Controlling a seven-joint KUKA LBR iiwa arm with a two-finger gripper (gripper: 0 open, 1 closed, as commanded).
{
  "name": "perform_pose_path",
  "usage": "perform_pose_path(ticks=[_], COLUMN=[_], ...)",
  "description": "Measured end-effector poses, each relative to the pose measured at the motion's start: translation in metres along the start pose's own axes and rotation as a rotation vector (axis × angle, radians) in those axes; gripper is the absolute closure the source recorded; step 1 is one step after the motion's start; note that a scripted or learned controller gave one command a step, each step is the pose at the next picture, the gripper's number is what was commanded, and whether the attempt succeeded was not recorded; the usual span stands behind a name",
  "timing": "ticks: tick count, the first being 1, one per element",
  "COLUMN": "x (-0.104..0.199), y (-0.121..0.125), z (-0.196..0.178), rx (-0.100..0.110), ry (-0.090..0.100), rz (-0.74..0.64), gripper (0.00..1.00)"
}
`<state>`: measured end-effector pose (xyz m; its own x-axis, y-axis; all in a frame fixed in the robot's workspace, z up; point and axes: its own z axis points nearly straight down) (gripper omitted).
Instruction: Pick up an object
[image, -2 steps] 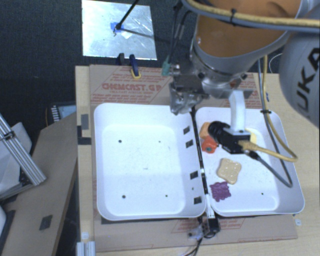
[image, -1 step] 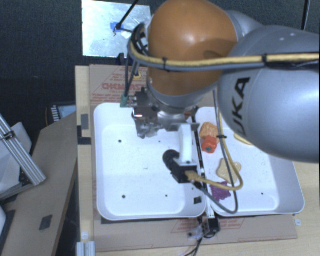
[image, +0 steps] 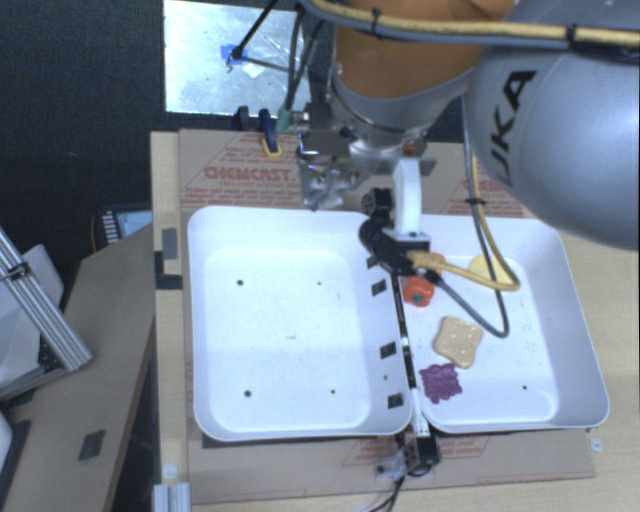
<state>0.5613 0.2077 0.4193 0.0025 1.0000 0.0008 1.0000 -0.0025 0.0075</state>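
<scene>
We judge the cracker (image: 458, 341) light, stiff and flat; grip across its edges. Gripper (image: 322, 188) opening: we cannot tell.

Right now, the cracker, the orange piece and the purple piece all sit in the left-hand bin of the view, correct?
Wrong bin. The camera view shows the tan cracker, the orange piece and the purple piece all sitting in the right-hand bin of the view, close to the divide between the two bins.
</scene>
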Motion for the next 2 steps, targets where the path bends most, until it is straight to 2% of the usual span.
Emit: perform_pose_path(ticks=[1,2], x=[0.021,-0.01], y=[-0.075,-0.008], z=[-0.056,-0.119], rx=[0.003,-0.003], ry=[0.005,0.001], rz=[-0.012,0.0], gripper=[1.0,1.0])
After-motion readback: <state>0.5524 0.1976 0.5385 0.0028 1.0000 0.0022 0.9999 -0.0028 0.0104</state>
